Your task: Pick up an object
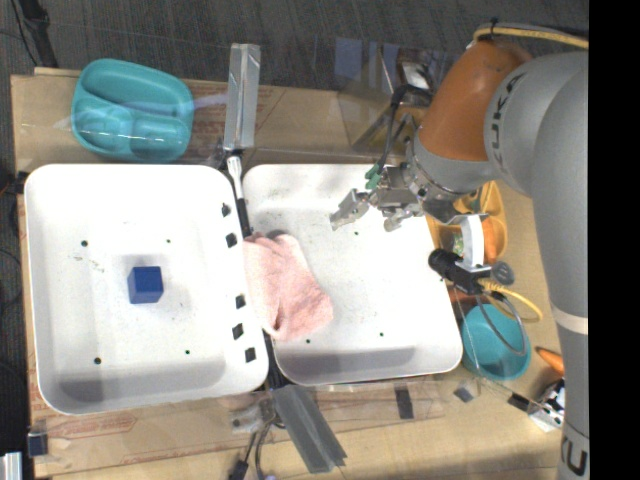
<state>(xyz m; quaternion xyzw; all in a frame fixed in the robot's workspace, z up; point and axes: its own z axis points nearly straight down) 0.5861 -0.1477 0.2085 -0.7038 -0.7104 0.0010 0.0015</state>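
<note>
A small blue cube (146,283) lies in the left bin (60,348), near its middle. A crumpled pink cloth (289,286) rests in the right bin (400,353), against its left wall. My gripper (372,212) hangs over the upper middle of the right bin, up and to the right of the cloth. Its two fingers are spread apart with nothing between them. The grey arm with its orange band (470,98) comes in from the upper right.
A teal plastic container (132,109) sits behind the left bin. At the right bin's right side lie a teal bowl (496,344), orange and yellow items (480,230) and cables. A metal bar (241,98) stands between the bins at the back.
</note>
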